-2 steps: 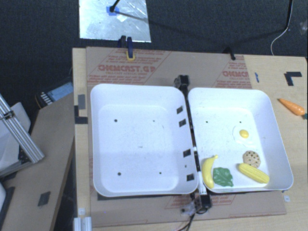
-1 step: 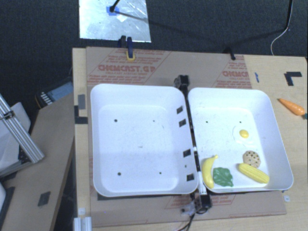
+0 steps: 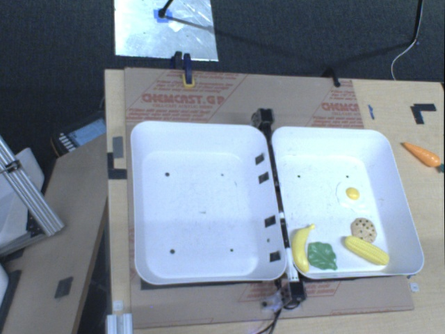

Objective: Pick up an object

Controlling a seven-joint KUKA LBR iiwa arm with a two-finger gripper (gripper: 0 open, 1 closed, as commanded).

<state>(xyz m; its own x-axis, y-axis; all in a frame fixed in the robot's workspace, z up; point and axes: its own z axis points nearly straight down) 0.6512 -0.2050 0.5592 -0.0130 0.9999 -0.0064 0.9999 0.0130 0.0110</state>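
Whether the fingers are open or closed I cannot tell, so I plan from the objects outward. Everything worth picking lies in the right bin (image 3: 327,132), toward its near and right side.

A banana (image 3: 301,248) lies against the wall by the divider, touching a green leaf (image 3: 322,256) on its right. A corn cob (image 3: 366,250) lies slantwise near the front right corner, with a cookie (image 3: 363,228) just behind it, close or touching. An egg (image 3: 351,194) lies apart from the rest, farther back.

My choice would be the corn: it looks thick enough to grip, and its long sides are free. I would bring the gripper straight down, jaws across the cob's short axis, keeping off the cookie. The banana is a worse bet, crowded by wall and leaf. The egg and cookie look too flat to catch.

The count: two bins; in the right one, one banana, one leaf, one corn cob, one cookie, one egg. One carrot (image 3: 423,154) lies on the bench (image 3: 389,96), outside the bins. The left bin (image 3: 201,134) offers no target.
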